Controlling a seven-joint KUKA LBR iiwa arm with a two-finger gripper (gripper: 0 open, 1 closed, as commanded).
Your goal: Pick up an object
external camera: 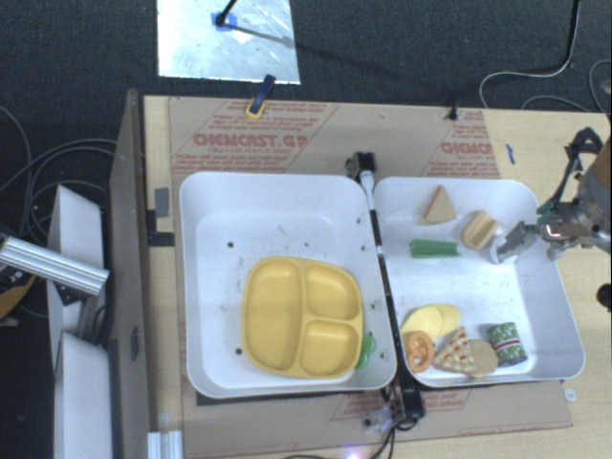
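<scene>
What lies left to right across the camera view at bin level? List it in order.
Yellow divided plate → black divider between the bins → green stick → tan block → gripper.

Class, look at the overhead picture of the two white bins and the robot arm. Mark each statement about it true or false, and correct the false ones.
1. The yellow divided plate lies in the left bin. True.
2. The green stick lies on the yellow plate. False: it lies on the floor of the right bin, just below the tan wedge.
3. The gripper is over the right bin, near its right side. True.
4. The small green can is in the left bin. False: it sits in the right bin's near right corner.
5. The gripper is lifting the tan wedge. False: the wedge lies in the bin, apart from the gripper.
</scene>
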